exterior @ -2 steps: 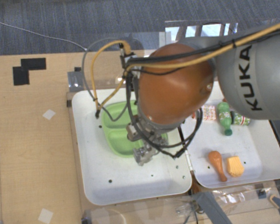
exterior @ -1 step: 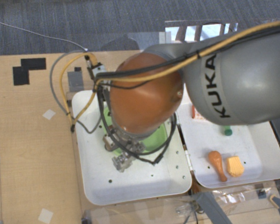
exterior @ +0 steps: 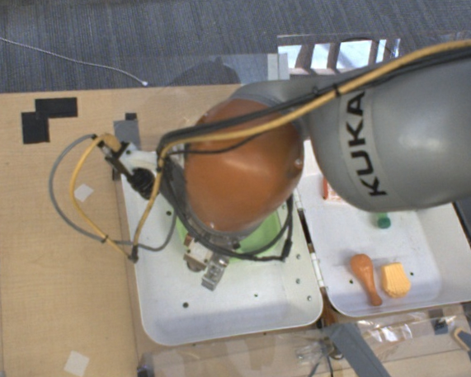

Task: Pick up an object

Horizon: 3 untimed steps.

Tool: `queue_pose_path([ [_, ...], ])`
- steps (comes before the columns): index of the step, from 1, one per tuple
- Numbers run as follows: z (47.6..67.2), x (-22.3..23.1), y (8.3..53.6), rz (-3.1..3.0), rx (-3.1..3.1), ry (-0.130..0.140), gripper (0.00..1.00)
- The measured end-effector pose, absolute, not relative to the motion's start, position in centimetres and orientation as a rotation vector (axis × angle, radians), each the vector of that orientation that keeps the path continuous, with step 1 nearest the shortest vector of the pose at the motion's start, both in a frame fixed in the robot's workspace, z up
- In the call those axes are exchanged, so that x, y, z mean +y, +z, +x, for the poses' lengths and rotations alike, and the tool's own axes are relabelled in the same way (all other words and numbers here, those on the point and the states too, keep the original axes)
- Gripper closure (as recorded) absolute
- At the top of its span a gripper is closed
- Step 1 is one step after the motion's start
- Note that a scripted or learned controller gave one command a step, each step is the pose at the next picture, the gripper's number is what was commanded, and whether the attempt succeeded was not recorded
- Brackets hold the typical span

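1. The claw [exterior: 213, 273] hangs over the left bin [exterior: 231, 316]; whether it is wide or narrow cannot be told.
2. A green object [exterior: 260, 232] lies just beside the claw, mostly under the arm [exterior: 396, 135]. Centre on it before descending.
3. Alternatives, an orange piece [exterior: 365, 277] and a yellow block [exterior: 395, 280], lie well apart from the claw, in the right bin [exterior: 444, 292].

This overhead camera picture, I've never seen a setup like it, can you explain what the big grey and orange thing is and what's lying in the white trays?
One camera looks down at a slant. The grey and orange bulk is a KUKA robot arm reaching in from the right. Its gripper hangs over the left bin, beside something green mostly hidden under the arm; nothing shows between its fingers. The right bin holds an orange drumstick-shaped piece, a yellow block and a small green item.
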<state>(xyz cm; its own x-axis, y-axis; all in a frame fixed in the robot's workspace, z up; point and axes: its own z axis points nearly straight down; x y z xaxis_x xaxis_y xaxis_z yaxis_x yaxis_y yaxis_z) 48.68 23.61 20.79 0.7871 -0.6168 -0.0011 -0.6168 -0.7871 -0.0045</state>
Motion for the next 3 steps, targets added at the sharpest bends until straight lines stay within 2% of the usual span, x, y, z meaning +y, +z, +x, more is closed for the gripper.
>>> queue_pose_path([
  [1, 51.6, 23.6, 24.3, -2.458, 1.942, -0.002, 1.0],
  [2, 48.7, 23.6, 23.4, -2.74, 1.526, 0.0, 1.0],
  [3, 48.7, 23.6, 20.6, -2.968, 1.018, 0.0, 1.0],
])
